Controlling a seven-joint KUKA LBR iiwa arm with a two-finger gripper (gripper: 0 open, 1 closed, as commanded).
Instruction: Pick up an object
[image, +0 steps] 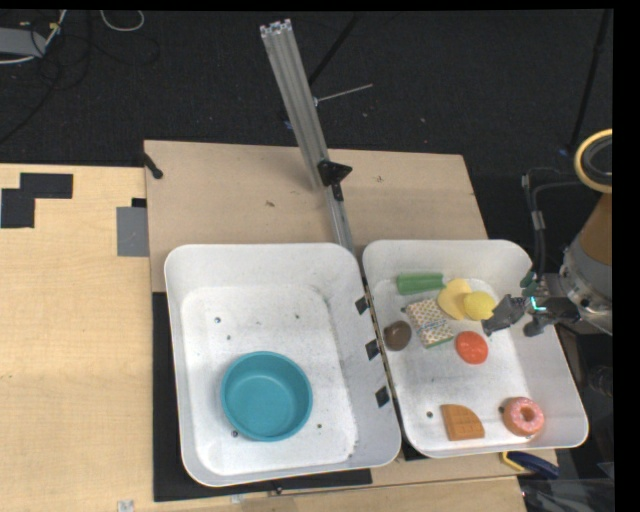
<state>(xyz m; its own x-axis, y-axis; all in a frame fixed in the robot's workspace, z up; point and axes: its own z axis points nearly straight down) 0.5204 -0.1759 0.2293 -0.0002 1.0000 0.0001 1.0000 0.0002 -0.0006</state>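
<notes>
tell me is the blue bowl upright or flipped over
Upright. The blue bowl sits in the left bin with its open mouth facing up, the rim and the inner floor both visible.

Even overhead light; white bins (190, 270) bright without glare, floor beyond dark, shadows soft, picture slightly grainy.

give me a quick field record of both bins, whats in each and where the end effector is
left bin: teal bowl
right bin: green block, yellow toy, patterned block, brown ball, red ball, tan wedge, pink donut
end effector: over right bin's right side, beside the yellow toy
grasp: cannot tell
</notes>
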